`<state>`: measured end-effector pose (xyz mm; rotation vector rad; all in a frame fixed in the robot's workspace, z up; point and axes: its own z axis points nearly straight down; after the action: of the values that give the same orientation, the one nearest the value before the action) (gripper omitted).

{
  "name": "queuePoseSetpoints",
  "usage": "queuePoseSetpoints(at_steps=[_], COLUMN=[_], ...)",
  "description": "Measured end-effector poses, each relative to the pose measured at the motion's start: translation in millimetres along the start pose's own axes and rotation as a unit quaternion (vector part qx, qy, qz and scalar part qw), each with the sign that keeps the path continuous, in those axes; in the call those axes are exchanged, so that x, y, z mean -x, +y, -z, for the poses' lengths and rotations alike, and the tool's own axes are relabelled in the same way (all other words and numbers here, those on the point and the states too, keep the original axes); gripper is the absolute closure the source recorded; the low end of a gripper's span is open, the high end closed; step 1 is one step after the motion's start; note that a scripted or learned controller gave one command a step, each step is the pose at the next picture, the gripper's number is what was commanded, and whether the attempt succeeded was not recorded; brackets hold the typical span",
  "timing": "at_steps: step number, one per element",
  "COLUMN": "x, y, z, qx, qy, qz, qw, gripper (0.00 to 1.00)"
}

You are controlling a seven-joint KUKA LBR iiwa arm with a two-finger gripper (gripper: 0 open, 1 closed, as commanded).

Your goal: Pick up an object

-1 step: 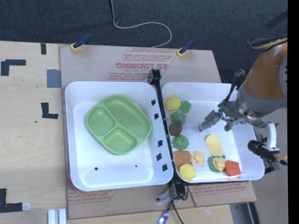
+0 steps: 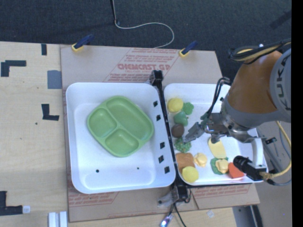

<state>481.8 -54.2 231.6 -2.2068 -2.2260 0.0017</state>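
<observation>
Single fixed camera, mounted above the bench, looking down at a slant. Takes in both white bins side by side: left bin (image 2: 78,126), right bin (image 2: 208,90). Far bench edge and dark floor toward top of frame, near edge at bottom. Arm (image 2: 258,91) entering from right. Moderate distance.

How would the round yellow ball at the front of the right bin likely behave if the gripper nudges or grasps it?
The round yellow ball looks smooth and spherical, so a nudge would probably roll it rather than slide it. It sits against the orange-brown block and near the bin wall, which may stop it. Its curved surface could slip from the gripper if pinched off-centre.
</observation>
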Motion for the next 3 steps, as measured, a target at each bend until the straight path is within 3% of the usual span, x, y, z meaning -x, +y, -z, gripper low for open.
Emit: queuePoseSetpoints(at_steps=[1,2,3], x=[5,-82,-33], y=[1,13,42], z=[7,115,19], qx=[-0.002,0.007,-0.003], qy=[-0.002,-0.001,-0.004], qz=[-0.003,0.001,-0.006], qw=[1.0000,1.0000,1.0000], gripper=[1.00,1.00,1.00])
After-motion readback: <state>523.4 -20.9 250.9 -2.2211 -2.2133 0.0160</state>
